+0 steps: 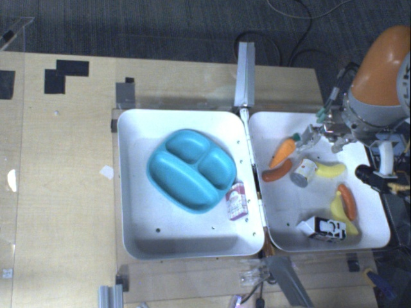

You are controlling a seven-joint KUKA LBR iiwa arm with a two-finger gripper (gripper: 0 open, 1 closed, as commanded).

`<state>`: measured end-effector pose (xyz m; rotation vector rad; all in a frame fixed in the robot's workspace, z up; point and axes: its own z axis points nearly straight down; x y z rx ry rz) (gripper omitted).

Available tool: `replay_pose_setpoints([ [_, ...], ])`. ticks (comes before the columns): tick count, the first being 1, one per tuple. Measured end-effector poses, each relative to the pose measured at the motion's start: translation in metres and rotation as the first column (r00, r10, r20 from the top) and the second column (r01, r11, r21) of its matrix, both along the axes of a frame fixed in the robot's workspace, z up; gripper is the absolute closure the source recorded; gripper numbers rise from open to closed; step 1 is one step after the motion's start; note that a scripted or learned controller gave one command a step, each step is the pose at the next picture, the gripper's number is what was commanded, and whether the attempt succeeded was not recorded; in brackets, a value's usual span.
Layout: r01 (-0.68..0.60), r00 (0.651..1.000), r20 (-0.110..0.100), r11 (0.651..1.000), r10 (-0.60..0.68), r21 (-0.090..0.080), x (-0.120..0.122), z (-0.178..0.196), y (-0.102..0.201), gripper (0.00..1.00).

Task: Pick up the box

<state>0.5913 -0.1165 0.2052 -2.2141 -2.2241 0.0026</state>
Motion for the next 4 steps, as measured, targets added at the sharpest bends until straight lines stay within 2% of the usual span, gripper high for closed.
replay_pose_setpoints([
  [1, 0.0, 1.0, 0.003, 1.0, 0.0, 0.0, 0.005, -0.113, -0.003, 0.0],
  [2, 0.0, 1.0, 0.003, 1.0, 0.0, 0.0, 0.005, -0.113, -0.003, 0.0],
  [3, 0.0, 1.0, 0.001, 1.0, 0.0, 0.001, 0.006, -0.106, -0.003, 1.0],
  [4, -0.026, 1.0, 0.012, 1.0, 0.026, -0.003, 0.04, 0.152, 0.011, 1.0],
])
